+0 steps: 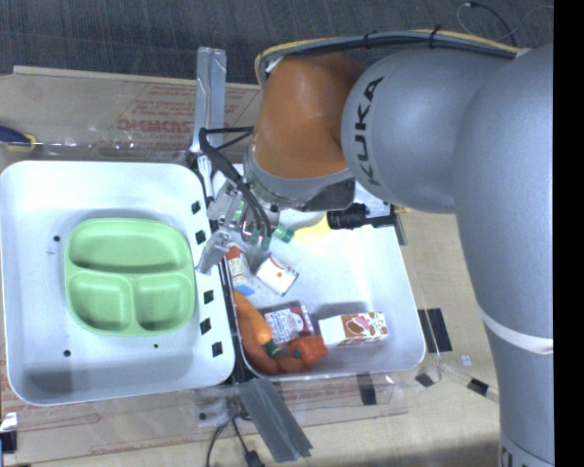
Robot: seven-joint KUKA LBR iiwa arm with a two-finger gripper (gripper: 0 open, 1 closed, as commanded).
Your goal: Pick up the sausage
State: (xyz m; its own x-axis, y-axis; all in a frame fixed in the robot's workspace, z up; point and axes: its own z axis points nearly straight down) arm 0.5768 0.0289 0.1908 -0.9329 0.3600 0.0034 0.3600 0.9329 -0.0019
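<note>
At the right bin's (404, 334) near edge the sausage (256, 341) lay beside a small carton (353, 328) and a packet (287, 323). Beyond them a white box (276, 276) sat near the gripper (232, 238), whose jaws' spread I cannot tell. The left bin (19, 261) held a green tray (130, 274). Cardboard (97, 110) covered the table behind.

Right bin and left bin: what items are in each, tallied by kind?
Green divided tray, left bin: 1
Orange sausage, right bin: 1
Red-and-white carton: 1
Small white packet: 1
Dark printed packet: 1
Total: 5, though the gripper may hide more.
</note>
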